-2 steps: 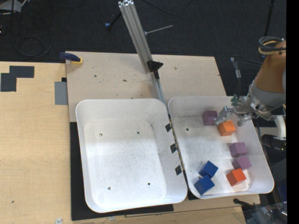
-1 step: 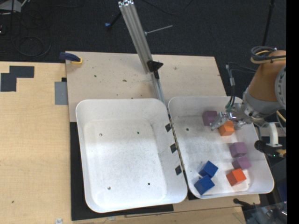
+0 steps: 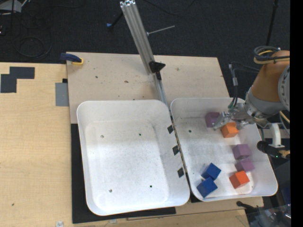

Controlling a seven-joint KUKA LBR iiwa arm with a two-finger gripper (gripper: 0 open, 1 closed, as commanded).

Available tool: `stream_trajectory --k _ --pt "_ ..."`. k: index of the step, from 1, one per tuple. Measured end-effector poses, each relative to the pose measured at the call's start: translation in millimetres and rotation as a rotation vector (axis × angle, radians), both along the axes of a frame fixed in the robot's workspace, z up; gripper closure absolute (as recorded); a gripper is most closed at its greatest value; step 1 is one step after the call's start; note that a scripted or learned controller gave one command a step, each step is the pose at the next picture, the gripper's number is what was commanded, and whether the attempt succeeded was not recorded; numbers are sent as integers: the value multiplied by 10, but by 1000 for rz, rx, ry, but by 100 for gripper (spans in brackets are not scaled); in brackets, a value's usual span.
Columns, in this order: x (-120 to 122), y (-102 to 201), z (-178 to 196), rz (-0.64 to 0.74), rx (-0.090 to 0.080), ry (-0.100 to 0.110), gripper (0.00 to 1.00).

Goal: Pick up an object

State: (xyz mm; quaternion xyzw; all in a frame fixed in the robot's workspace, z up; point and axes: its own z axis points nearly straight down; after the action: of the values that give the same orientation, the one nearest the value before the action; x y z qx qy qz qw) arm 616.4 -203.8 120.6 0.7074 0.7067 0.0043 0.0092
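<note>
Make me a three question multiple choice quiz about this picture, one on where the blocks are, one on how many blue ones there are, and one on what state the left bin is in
1. Which bin holds the blocks?
A. the left bin
B. the right bin
C. both bins

2. How many blue blocks are there?
A. one
B. two
C. four

3. The left bin is:
A. lying flat on the bench, open side up
B. turned upside down
C. stacked inside the other bin

Answers:
1 B: the purple, orange and blue blocks all lie in the right bin, where the gripper hangs by an orange block and a purple block.
2 B: two blue blocks sit together near the front edge.
3 A: the left bin shows its inner floor and sits beside the right one.
</note>
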Motion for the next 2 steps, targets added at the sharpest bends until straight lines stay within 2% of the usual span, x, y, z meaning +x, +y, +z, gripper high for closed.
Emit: stream_trajectory --k 1,2 --pt "9 -10 99 -1 -2 -3 100" --pt "0 44 717 4 6 15 100"
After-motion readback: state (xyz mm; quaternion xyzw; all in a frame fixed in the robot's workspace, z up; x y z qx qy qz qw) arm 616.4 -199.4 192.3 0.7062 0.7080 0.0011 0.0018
